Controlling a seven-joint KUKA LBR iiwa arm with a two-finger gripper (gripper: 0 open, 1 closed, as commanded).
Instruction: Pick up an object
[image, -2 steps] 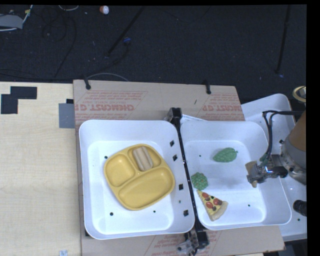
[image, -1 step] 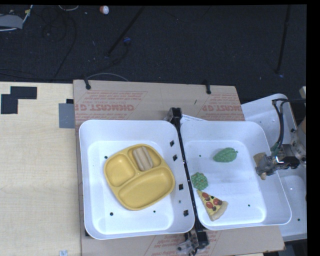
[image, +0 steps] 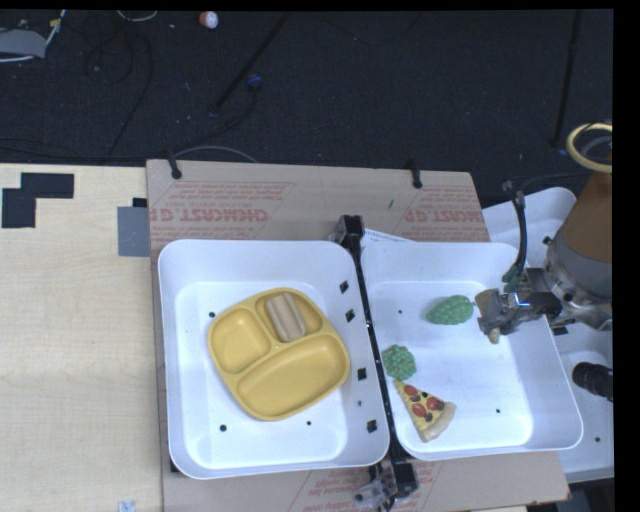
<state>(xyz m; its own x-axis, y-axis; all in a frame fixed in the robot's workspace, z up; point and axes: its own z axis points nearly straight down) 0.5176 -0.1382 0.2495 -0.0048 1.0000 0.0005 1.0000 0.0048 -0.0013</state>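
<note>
Gripper: two-finger metal gripper (image: 492, 318) on the grey arm with an orange band (image: 590, 245), reaching in from the right of the camera view and standing over the right-hand shallow white bin (image: 560, 420)
Gripper state: cannot tell whether spread or pressed together; the tip is small and dark against the bin floor, and nothing shows pinched in it
Nearest thing: pale green leafy lump like a lettuce piece (image: 450, 310), just beside the gripper on its left, lying on the bin floor; whether they touch cannot be told
Next thing: darker green bumpy lump like a broccoli head (image: 399, 361), further left of the gripper and lower in the view, near the divider between the bins
Third thing: toy pizza slice with red dots on a tan crust (image: 426, 408), below and left of the gripper, just beside the broccoli-like lump, its crust end pointing toward the bin's near right
Far from gripper: yellow plastic divided plate with three compartments (image: 285, 385), well apart to the left in the left-hand shallow white bin (image: 190, 430), tilted in the view
On the plate: tan ridged piece like a small bread or sausage (image: 288, 317), lying in the upper small compartment
Under the bins: brown cardboard sheet with red printing (image: 300, 205) on a pale wooden bench (image: 70, 350)
</note>
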